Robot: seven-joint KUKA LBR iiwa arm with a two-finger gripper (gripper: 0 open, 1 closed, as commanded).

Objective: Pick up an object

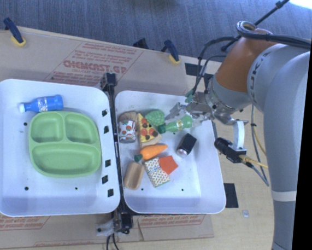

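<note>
Camera view: one carrot [154, 150], one blue bottle [41, 104].

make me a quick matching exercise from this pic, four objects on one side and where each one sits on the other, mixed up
Things:
1. blue bottle
2. green tray
3. carrot
4. black cylinder

Places:
A. right bin, lying centrally among the clutter
B. left bin, along its far-left edge
C. left bin, filling the middle
D. right bin, nearest the gripper

Pairs: 1-B, 2-C, 3-A, 4-D
</note>
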